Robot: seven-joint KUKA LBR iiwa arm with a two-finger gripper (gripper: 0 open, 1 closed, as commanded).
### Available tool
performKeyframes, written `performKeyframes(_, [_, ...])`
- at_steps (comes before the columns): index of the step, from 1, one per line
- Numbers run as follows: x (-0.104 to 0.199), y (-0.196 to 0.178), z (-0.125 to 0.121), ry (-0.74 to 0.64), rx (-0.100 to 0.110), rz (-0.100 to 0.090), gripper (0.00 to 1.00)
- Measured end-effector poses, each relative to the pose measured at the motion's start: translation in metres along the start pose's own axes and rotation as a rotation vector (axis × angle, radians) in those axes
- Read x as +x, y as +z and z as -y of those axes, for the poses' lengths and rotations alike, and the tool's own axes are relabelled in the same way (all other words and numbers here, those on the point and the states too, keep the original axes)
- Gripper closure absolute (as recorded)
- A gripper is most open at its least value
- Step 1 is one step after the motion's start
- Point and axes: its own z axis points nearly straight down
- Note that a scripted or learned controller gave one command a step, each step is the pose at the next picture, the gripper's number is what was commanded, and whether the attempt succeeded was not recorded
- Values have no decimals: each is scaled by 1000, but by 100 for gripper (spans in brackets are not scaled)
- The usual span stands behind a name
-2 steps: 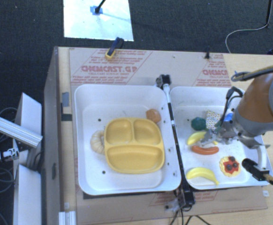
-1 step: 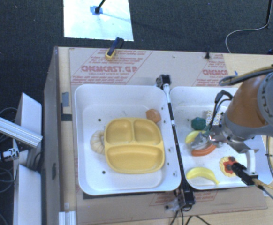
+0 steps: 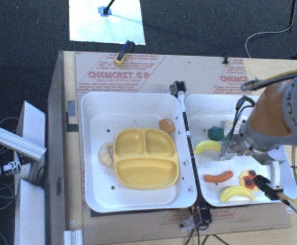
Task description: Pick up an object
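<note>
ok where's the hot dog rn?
In the camera view the hot dog lies in the right bin, near its front, below one banana and just up-left of the other banana.

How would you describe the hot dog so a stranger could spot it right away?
Look in the right bin, the one the arm reaches into. Near its front edge lies the hot dog, between two bananas. It is the reddish-orange sausage shape; the bananas are yellow and curved.
</note>
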Motion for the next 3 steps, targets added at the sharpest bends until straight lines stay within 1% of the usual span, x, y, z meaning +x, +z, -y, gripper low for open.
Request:
performKeyframes(2, [0,-21,-2,-1,-5,0,100])
performKeyframes(3, [27,-69,27,-1,0,0,100])
